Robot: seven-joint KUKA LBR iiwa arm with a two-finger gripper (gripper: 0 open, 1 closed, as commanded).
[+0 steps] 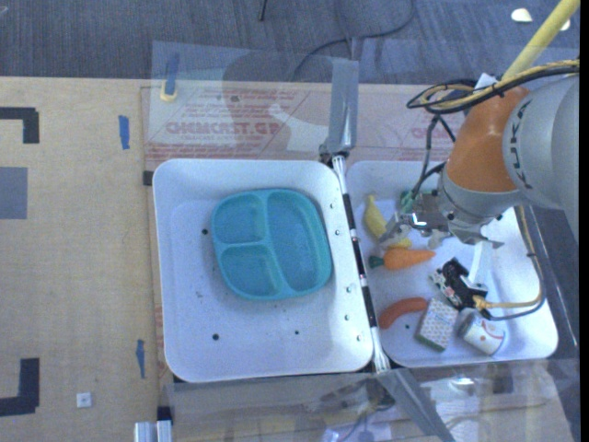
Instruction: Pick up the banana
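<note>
Banana (374,217): a small yellow piece that lay in the right bin (543,339), near its left wall and toward the far end, free of any grasp.
Gripper (411,224): hung just right of the banana, above the carrot (405,258); whether it was open or closed could not be told, and nothing was seen in its grasp.
Arm pose: the grey arm entered from the right, its orange band (483,150) above the wrist, the wrist tilted down and leftward over the right bin's far half.
Neighbours: the carrot lay just below the banana; a red sausage-like piece (401,311), a speckled sponge-like block (436,324) and a small white item (480,335) sat nearer the front.
Left bin (184,339): held a blue divided plate (271,244), well apart from the work.
Risk, crowding: a descent slightly off line would likely have caught the carrot instead.
Risk, wall: the banana's closeness to the bin wall left little room for a finger, so it might have been pushed aside.
</note>
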